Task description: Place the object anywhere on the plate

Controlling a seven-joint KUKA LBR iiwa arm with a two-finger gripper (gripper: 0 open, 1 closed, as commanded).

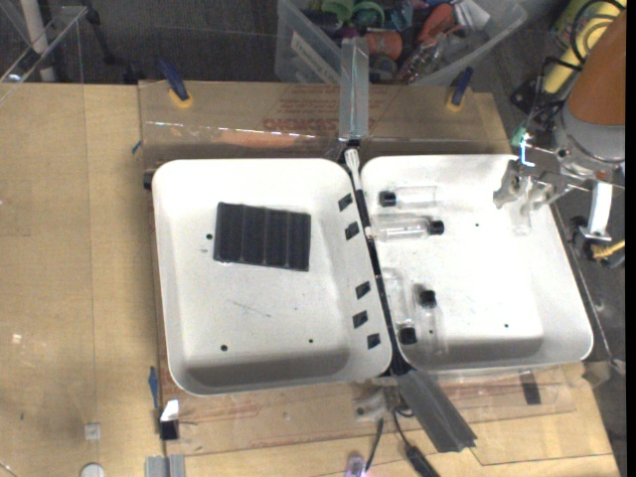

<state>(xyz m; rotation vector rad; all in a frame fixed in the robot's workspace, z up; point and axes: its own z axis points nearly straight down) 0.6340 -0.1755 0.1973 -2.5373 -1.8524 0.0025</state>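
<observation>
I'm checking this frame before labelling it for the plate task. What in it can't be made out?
- Gripper, camera view: small and pale against the right bin, so its finger state is unreadable.
- Clear items in the right bin: transparent on white, so count and outlines are uncertain.
- Dark ribbed plate in the left bin: surface detail too small.
- Arm: cut off by the right edge.

A black ribbed plate (263,237) lies in the left bin (189,346); clear vials (409,229) in the right bin (537,306).

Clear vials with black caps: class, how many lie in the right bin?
4: one vial near the top, one just below it, two lower by the divider; transparent ones may escape notice.
</observation>
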